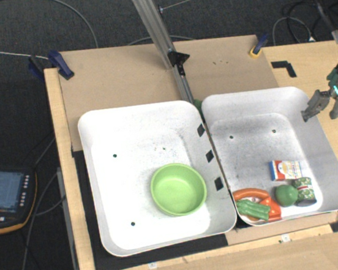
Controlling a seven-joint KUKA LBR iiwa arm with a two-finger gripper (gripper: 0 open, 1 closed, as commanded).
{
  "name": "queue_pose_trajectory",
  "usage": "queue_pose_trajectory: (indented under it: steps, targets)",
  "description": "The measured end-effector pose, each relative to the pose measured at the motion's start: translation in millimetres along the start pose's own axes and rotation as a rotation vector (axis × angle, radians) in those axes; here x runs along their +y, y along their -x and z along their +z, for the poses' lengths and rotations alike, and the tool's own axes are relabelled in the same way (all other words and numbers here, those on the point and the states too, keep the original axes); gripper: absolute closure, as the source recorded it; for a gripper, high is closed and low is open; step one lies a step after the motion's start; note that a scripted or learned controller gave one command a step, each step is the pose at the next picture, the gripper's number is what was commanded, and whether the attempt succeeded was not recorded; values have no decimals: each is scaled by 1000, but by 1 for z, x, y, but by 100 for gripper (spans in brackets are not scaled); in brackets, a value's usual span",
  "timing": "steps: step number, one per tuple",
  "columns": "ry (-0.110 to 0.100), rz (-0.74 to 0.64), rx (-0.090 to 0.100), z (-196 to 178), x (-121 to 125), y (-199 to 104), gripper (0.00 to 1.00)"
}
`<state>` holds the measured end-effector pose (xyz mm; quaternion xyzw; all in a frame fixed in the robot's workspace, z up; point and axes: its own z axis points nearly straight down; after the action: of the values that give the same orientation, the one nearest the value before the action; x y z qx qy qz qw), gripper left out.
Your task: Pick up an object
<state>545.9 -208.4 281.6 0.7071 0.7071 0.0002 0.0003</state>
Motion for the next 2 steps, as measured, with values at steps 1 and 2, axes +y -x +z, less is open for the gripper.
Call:
queue_pose_trajectory:
  steps: [1, 2]
  targets:
    - [0, 0, 0, 0, 0, 0, 0]
    - [-3, -1, 1, 44, 1, -7, 0]
